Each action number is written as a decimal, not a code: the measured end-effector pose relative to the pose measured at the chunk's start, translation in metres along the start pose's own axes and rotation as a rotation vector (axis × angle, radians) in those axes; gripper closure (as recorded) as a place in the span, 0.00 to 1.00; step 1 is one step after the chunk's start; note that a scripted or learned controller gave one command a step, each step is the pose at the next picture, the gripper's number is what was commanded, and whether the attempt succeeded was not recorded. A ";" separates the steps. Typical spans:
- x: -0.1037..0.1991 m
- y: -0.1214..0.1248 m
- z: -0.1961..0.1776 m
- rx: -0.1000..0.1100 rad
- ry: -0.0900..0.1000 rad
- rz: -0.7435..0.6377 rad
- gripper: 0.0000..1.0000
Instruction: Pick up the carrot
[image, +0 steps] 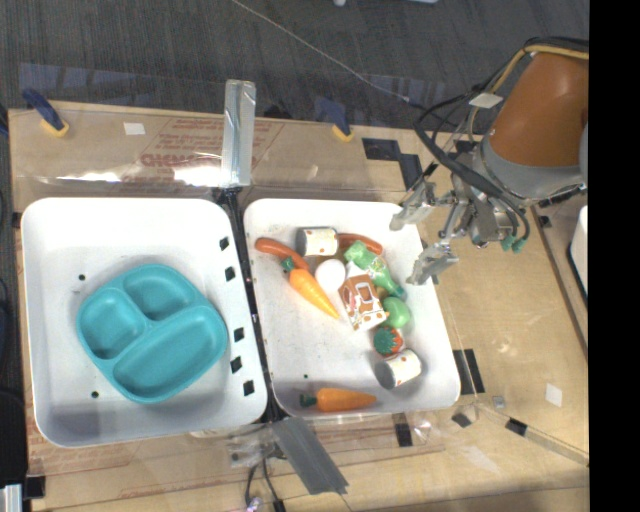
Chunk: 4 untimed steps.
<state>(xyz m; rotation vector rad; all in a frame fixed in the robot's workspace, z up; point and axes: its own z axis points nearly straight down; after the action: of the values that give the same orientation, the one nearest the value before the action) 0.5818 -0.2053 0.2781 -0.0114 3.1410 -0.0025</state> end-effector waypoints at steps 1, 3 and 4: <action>0.015 0.043 0.119 -0.006 0.010 -0.016 0.00; 0.029 0.101 0.176 -0.002 -0.001 -0.018 1.00; 0.079 0.176 0.083 -0.003 -0.007 0.017 1.00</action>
<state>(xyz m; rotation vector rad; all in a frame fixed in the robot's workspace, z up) 0.5018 -0.0300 0.1952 0.0147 3.1341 0.0017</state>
